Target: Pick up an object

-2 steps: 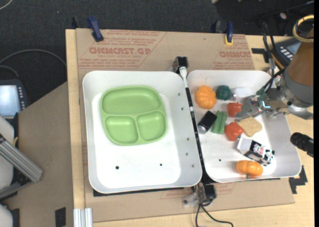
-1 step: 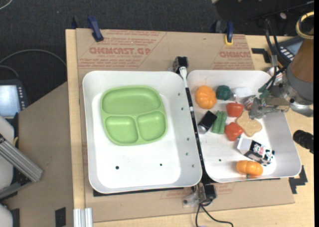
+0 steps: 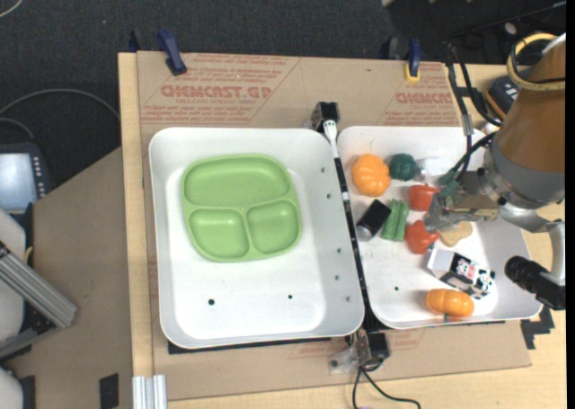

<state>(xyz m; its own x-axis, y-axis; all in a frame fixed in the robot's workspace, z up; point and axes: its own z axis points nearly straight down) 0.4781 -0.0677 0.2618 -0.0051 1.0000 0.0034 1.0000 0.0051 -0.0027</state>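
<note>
Right, I see the gripper low in the right bin, among the clutter; I cannot tell from here how it is set. Just beside it sit two red pieces, a green block and a black block. An orange ball lies nearer the divider, another orange piece at the front. The left bin holds a green divided plate

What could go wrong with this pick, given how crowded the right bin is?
The gripper sits low among tightly packed items: a red piece, a green block and a tan piece. It may nudge neighbours or catch two at once. Its body hides the contact point, so a miss could go unnoticed.
</note>
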